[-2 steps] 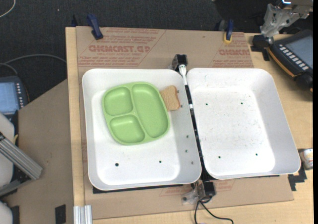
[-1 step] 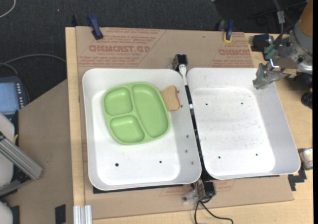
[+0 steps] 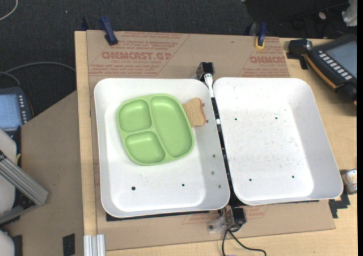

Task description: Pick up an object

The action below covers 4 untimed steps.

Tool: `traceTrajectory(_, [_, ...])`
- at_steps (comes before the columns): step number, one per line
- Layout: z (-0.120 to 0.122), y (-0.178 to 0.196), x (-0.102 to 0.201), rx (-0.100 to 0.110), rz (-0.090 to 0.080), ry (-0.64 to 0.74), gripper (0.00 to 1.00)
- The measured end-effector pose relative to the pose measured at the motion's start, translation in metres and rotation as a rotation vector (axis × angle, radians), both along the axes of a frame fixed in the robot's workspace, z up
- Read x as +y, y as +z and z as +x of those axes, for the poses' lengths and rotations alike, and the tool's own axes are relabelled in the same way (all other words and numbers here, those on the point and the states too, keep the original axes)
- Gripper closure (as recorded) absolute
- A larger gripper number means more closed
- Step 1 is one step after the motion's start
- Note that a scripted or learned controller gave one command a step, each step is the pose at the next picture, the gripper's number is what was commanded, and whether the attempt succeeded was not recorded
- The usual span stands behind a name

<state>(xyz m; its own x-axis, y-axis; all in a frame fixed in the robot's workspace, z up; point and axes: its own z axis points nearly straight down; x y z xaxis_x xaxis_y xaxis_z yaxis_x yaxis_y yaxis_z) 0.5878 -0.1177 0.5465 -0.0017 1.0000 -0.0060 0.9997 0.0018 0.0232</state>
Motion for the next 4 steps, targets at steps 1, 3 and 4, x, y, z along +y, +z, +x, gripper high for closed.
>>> traceTrajectory(1, [-0.076, -0.058, 0.016, 0.03, 0.008, -0.002, 1.0])
traceTrajectory(3, [-0.108, -0.22, 0.097, 0.031, 0.009, 0.005, 1.0])
traceTrajectory(4, [-0.087, -0.207, 0.2, 0.02, 0.009, 0.011, 1.0])
